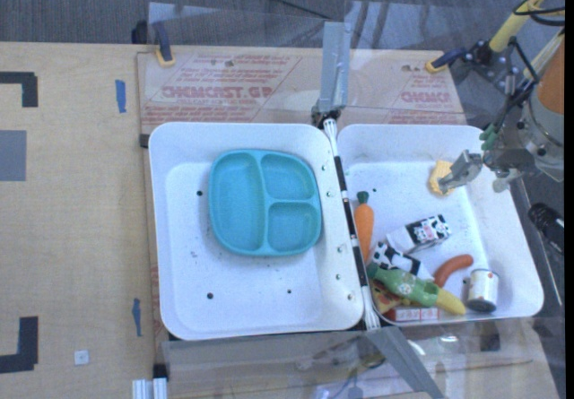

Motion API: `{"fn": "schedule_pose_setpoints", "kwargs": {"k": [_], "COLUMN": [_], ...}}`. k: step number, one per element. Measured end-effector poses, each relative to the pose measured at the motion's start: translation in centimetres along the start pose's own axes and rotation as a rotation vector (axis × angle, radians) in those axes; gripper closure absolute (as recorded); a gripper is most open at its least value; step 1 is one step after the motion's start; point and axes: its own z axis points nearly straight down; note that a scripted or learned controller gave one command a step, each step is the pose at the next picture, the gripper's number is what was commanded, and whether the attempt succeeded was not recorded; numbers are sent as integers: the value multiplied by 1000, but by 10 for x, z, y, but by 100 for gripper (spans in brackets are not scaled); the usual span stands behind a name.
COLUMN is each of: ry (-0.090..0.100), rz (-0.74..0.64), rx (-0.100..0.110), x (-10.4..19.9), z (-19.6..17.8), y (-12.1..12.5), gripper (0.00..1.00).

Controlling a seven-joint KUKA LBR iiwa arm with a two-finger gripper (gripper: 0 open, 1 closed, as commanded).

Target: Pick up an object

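The gripper hangs over the right bin beside a yellow toy, jaws too blurred to judge, and I'd worry it closes off-centre and nudges that piece against the wall.

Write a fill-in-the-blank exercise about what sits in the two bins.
1. The teal plate lies in the ____ bin.
2. The carrot lies along the right bin's ____ edge.
3. The plate has ____ compartments.
4. The gripper hangs beside a ____ object in the right bin.

Missing words: left; left; three; yellow
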Motion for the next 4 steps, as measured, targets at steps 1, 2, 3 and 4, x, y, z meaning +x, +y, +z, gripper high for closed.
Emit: {"fn": "schedule_pose_setpoints", "kwargs": {"k": [1,2,3,4], "ry": [-1,-2,-3,-8], "rz": [9,-32,-41,-21], "rx": [-3,-5,-12,-11], "x": [-24,-37,-42,-62], "z": [169,163,180,180], "y": [33,38,1,-51], "gripper": [0,0,0,0]}}
